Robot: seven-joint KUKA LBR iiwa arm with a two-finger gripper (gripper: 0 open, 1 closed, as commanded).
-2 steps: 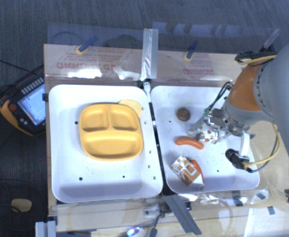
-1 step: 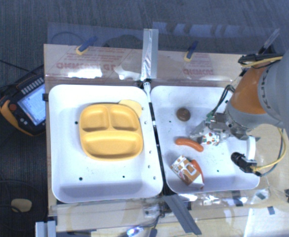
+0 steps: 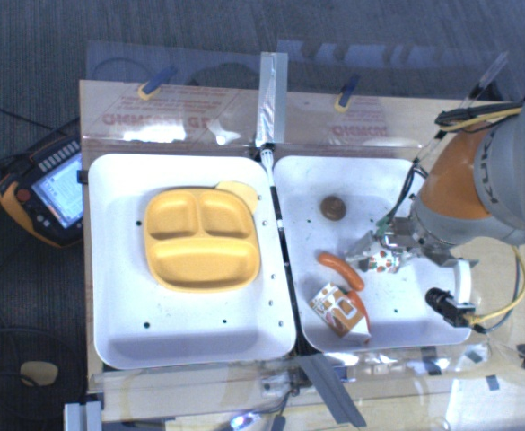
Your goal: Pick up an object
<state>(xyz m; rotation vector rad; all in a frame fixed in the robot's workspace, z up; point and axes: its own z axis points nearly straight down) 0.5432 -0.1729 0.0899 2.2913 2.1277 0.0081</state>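
The gripper (image 3: 380, 257) sits low in the right bin (image 3: 397, 321), its metal end at a small white object with red spots (image 3: 385, 260) (perhaps a strawberry-patterned toy, though it is too small to be sure). Whether the gripper is open or clamped cannot be told from this slanted view, nor whether the spotted piece lies between its tips or merely under them, so I would not call this a grasp yet. Behind the tool the grey arm (image 3: 500, 187) with its orange band reaches in from the right, cables trailing along it, and its wrist hangs over the bin's right side; that approach probably suits things lying in the middle of the bin.

Just left of the gripper lies an orange sausage-shaped piece (image 3: 341, 270), slanted, and just beside and below that a small carton (image 3: 339, 310) with brown and white print, tipped on its side. A dark brown round object (image 3: 333, 207) rests apart, nearer the far wall. Any of these could serve as the thing to lift; the spotted one is nearest the tool and looks the likely target.

The left bin (image 3: 118, 330) holds a yellow divided tray (image 3: 202, 239), flat and well apart from the arm. A handheld controller (image 3: 47, 196) lies on the floor to the left.
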